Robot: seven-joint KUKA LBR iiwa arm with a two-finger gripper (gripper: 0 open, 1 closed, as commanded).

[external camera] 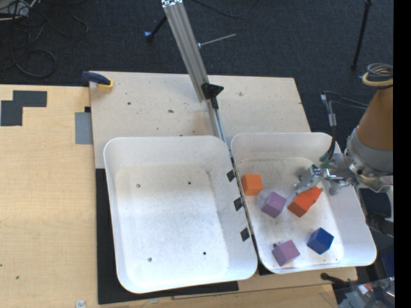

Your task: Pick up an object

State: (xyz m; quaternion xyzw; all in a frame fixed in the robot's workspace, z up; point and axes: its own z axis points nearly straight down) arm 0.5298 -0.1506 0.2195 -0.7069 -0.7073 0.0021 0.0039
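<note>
Left bin [128,172]: bare white floor, speckled. Right bin [282,143]: orange cube [252,184] by the left wall, purple cube [273,204] mid-floor, second purple [285,251] and blue cube [320,240] along the near edge. Red-orange block [304,201] lies tilted, long axis toward the far-right corner, right at my claw [310,183]. Whether I'm spread or pinching, cannot tell. Dark carpet beyond.

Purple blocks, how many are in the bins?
2, both in the right bin. One purple block lies near the middle, between the two orange blocks. The other purple block sits by the front rim, left of the blue block. The arm might hide more.
</note>
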